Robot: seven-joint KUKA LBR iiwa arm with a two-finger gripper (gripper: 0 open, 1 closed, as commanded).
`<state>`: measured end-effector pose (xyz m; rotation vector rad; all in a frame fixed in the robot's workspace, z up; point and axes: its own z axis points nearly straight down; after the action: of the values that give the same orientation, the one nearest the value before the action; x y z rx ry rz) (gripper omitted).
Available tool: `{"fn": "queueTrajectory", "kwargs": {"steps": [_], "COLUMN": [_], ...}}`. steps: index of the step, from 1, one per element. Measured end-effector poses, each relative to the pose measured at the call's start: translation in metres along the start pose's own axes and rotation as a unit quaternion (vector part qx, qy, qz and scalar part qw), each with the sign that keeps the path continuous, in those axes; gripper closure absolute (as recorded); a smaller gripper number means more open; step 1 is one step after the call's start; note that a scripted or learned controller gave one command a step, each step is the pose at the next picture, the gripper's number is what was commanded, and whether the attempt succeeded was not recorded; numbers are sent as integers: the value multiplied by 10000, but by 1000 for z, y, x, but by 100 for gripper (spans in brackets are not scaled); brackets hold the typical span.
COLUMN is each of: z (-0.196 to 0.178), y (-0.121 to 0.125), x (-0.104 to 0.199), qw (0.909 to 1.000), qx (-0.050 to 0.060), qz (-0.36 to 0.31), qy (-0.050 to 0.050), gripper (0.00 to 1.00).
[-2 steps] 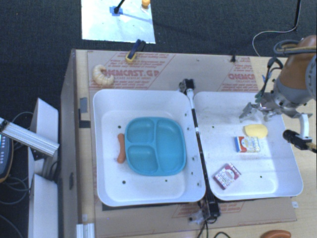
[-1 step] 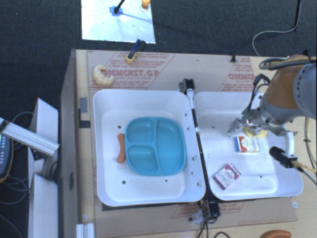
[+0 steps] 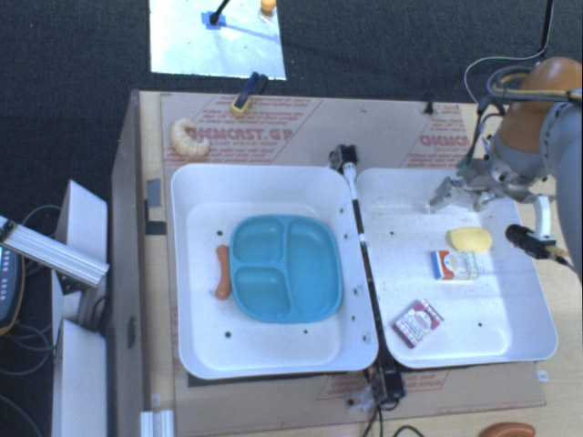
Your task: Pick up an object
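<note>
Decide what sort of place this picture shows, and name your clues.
Probably a robotics lab bench: a robot arm reaches over two white bins holding toy food and a blue tray.

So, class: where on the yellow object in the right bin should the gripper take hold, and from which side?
Probably from straight above, closing across the short width of the yellow object. It lies flat, long axis left-right, apart from the red and white packet below it.

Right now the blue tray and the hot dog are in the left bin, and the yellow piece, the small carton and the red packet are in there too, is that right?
Not quite. The camera view shows the blue tray and the hot dog in the left bin, but the yellow piece, the small carton and the red packet lie in the right bin.
</note>
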<state>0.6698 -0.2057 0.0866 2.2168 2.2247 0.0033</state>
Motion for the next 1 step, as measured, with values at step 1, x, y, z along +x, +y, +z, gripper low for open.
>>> {"fn": "queueTrajectory", "kwargs": {"steps": [1], "z": [2], "y": [-80], "x": [59], "qw": [10000], "qx": [5], "qz": [6], "qy": [-2], "gripper": [0]}}
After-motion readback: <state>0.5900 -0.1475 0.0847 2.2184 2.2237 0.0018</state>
